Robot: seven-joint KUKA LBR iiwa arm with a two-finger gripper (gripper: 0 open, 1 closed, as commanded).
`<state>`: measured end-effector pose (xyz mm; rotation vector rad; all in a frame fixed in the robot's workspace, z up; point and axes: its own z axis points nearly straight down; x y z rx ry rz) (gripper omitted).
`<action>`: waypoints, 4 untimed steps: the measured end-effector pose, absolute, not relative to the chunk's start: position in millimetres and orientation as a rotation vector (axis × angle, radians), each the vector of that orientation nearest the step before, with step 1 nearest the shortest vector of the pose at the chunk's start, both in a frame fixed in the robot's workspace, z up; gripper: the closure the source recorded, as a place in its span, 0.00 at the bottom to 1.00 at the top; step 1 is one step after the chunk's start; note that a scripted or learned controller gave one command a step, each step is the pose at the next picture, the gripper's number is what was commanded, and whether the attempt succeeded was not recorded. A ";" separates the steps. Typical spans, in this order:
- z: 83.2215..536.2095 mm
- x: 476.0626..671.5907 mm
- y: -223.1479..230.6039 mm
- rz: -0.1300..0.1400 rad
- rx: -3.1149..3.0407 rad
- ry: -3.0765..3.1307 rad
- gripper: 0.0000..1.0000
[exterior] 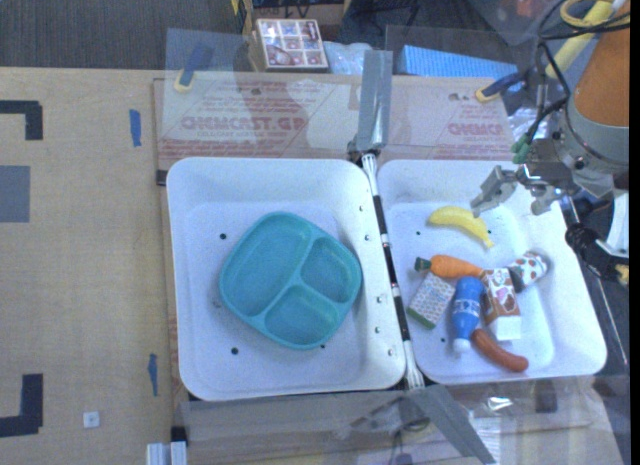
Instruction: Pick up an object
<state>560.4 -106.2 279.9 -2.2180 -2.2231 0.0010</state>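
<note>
Tan bench (80, 283), dark grey floor (110, 3)

The arm (600, 103) reaches in from the right, pincer (520, 191) spread open.
</note>
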 end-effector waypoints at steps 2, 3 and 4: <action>87.7 623.9 -149.4 -0.005 -2.071 -2.370 0.00; 99.1 624.7 -151.2 -0.011 -2.078 -2.367 1.00; 193.0 643.8 -99.7 -0.002 -1.877 -2.524 1.00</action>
